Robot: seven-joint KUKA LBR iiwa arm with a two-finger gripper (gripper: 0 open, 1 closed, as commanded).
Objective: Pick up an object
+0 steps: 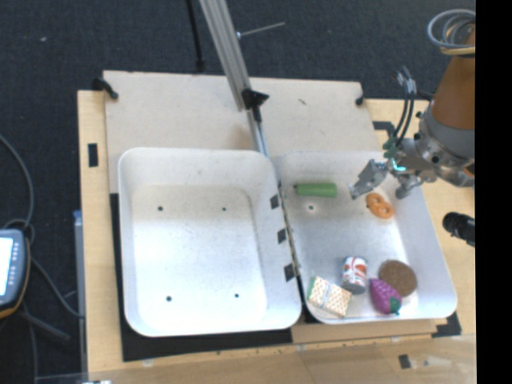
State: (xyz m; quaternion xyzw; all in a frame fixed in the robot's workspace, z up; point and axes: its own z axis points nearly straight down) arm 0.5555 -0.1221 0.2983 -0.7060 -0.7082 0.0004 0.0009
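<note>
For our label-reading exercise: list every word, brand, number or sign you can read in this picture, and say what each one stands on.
No text can be read here.
Small can: red and white print, too blurred to read.
Patterned box: checked pattern, no legible words.
Handheld screen at the left edge: too small to read.

No text or label is legible

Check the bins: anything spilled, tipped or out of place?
Nothing stands out. The green stick, orange piece, can, brown disc, purple toy and checkered block all lie inside the right bin.
</note>
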